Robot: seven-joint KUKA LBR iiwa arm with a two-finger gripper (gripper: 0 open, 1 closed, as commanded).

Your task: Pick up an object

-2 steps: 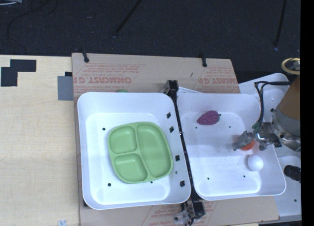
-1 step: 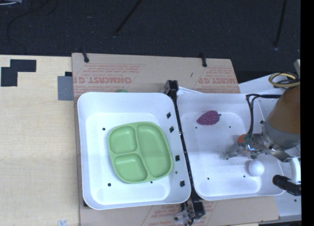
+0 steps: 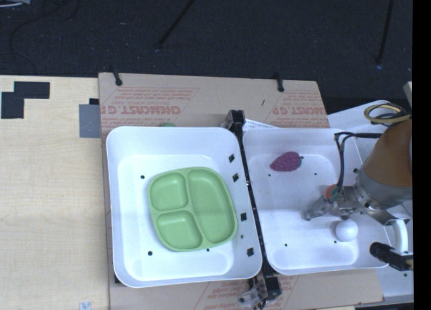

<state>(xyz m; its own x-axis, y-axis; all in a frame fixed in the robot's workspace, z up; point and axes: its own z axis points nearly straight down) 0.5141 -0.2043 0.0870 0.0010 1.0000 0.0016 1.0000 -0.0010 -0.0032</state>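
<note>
My gripper [image 3: 335,209] is low in the right bin [image 3: 296,261], near its right side, on the end of the grey arm that reaches in from the right. A white ball [image 3: 346,230] lies just below and to the right of it, very close. A small orange and green thing [image 3: 331,193] shows right behind the gripper, partly hidden by it. A purple lumpy object [image 3: 285,162] lies toward the back of the same bin, well apart from the gripper.
The left bin [image 3: 128,167] holds a green divided plate [image 3: 192,209]. A black clamp strip [image 3: 246,194] runs between the two bins. Cardboard [image 3: 202,100] lies beneath them, and cables [image 3: 350,137] hang by the arm at the right.
</note>
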